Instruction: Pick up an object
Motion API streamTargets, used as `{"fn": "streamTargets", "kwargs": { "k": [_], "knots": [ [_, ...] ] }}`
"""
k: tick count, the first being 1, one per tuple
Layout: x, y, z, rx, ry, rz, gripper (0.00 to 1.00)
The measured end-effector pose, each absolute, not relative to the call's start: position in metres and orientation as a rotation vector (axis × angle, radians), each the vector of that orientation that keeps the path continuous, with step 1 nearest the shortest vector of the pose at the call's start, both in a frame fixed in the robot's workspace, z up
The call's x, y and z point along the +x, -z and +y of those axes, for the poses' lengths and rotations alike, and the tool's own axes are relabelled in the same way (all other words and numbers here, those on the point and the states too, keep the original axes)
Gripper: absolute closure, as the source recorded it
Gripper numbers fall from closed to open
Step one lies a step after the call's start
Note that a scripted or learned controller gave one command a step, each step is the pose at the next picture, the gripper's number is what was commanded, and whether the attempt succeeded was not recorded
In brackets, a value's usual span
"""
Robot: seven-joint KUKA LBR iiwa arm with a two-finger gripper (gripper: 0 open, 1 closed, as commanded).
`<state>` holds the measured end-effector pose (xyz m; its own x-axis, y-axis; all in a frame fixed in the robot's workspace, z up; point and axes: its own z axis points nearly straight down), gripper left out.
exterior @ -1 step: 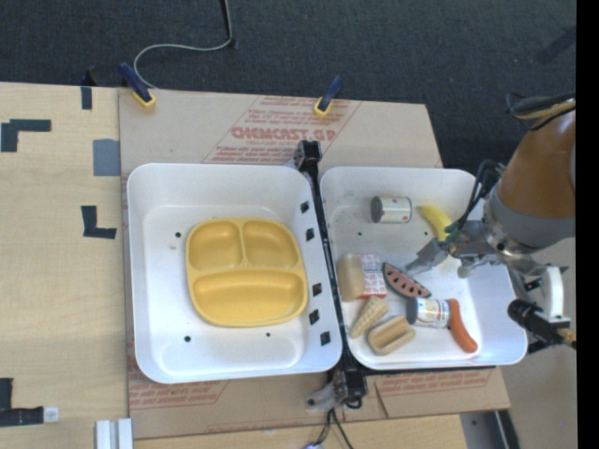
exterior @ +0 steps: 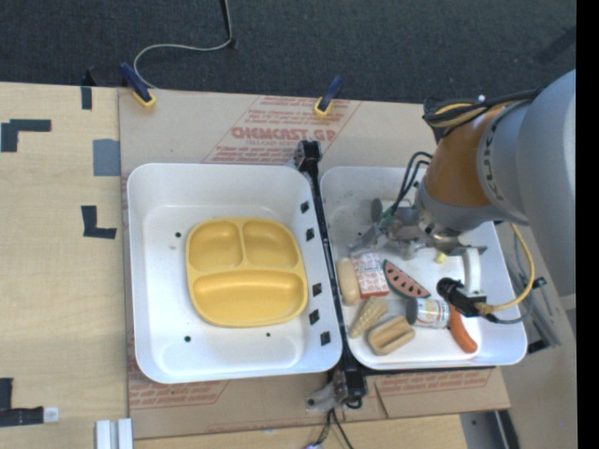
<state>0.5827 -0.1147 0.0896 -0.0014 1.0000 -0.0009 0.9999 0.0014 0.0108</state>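
Observation:
My gripper (exterior: 380, 226) is low inside the right bin (exterior: 505, 349), in its upper left part, and the arm reaches in from the right. Just below it lies a red and white packet (exterior: 372, 274), with a pale bread roll (exterior: 348, 281) to its left and a watermelon slice (exterior: 405, 280) to its right. Nearer the front lie a corn cob (exterior: 368, 315), a hot dog (exterior: 390, 335), a small can (exterior: 430, 312) and an orange carrot (exterior: 462, 333). I see nothing lifted from the bin floor.
The left bin (exterior: 150, 251) holds a yellow divided plate (exterior: 247, 271). A black divider (exterior: 318, 251) runs between the bins. Both bins rest on cardboard (exterior: 271, 134) held by yellow and blue clamps.

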Motion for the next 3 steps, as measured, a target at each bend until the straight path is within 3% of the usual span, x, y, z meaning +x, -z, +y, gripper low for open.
{"fn": "streamTargets", "kwargs": {
  "k": [1, 2, 3],
  "knots": [
    [0.620, -0.086, -0.096, 2.216, -0.003, 2.221, 0.00],
    [0.648, -0.084, -0.096, 2.237, 0.021, 2.228, 0.00],
    [0.659, -0.082, -0.098, 2.258, 0.052, 2.241, 0.00]
  ]
}}
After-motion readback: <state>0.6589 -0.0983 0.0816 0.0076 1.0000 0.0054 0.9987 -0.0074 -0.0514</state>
